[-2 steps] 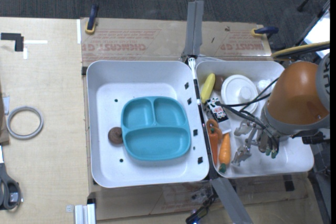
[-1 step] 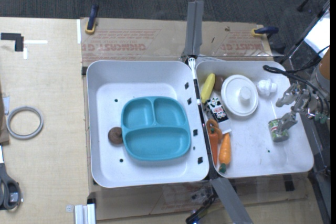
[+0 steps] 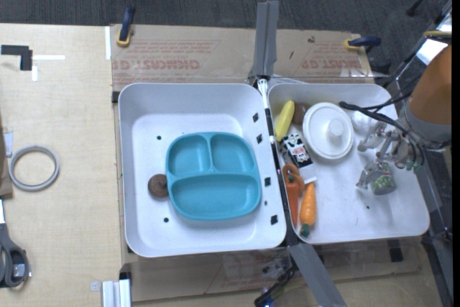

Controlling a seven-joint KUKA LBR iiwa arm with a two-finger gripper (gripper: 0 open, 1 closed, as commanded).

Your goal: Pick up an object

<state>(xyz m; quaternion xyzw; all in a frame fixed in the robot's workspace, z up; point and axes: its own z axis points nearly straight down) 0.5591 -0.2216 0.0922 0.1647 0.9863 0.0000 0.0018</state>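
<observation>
A: Where's my hand [image 3: 379, 172]?
B: In the right bin [image 3: 402, 223], near its right wall. Can't tell its state.
A: Target?
B: Small greenish object [image 3: 384, 183] right under it; 1 blurry lump. Looks light, probably firm. I'd pinch across its middle.

A light wooden table [image 3: 65, 226] is seen from above. Two shallow white bins are set on it side by side, the left bin [image 3: 136, 176] touching the right bin [image 3: 402, 223] along a shared edge. Beneath and behind the bins a sheet of brown cardboard [image 3: 187, 54] is laid, held at its far edge by two clamps [image 3: 126, 26]. On the bare wood to the left, a grey ring of tape [image 3: 31, 167] is found, with scissors [image 3: 11, 262] placed nearer the front edge.
</observation>
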